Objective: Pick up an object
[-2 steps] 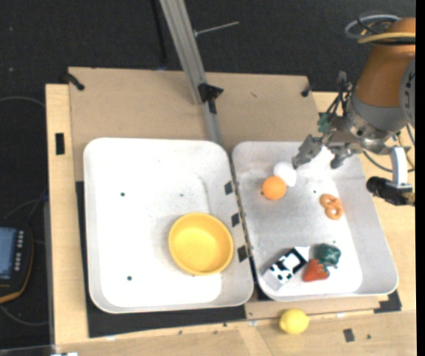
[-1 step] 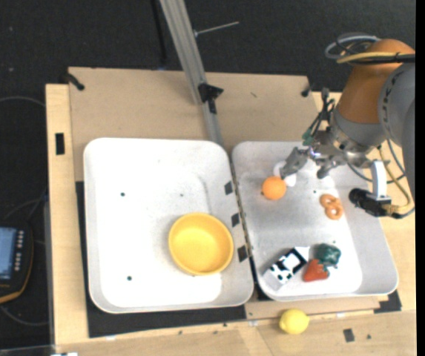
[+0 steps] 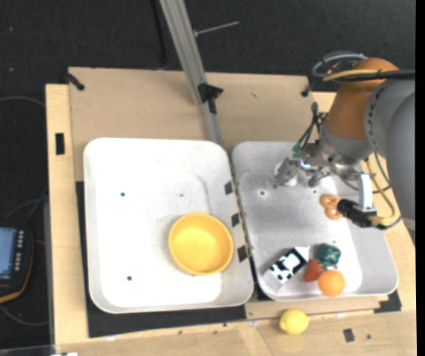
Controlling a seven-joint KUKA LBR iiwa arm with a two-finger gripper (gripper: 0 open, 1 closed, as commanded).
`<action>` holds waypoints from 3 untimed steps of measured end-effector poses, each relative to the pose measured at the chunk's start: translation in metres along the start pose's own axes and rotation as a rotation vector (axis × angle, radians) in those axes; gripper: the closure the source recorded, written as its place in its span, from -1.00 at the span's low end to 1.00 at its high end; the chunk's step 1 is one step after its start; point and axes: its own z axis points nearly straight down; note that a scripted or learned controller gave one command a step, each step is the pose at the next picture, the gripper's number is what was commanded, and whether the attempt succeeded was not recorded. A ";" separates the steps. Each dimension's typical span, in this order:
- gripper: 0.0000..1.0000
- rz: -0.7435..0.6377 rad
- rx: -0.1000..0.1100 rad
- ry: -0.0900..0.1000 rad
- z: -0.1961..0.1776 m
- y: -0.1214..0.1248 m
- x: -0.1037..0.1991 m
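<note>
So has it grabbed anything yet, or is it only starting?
Nothing looks picked up yet. The claw hangs over the upper part of the right bin, with bare bin floor beneath it. The orange ball, the black-and-white block and the other small items lie near that bin's lower edge. Moving to one, gripping and lifting all remain.

Lighting: even, overhead, moderately bright. White bins (image 3: 153, 169) near overexposed, slight glare. Shadows: soft, short, beneath yellow bowl (image 3: 200, 243) and arm (image 3: 360, 117). Surrounding floor (image 3: 49, 28) dark. Focus: mildly soft throughout, low resolution, fine detail lost.
</note>
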 end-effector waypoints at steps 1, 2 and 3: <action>1.00 0.002 0.003 0.001 -0.010 -0.001 -0.001; 1.00 0.002 0.006 0.004 -0.053 0.002 -0.007; 1.00 -0.002 0.006 0.003 -0.108 0.009 -0.015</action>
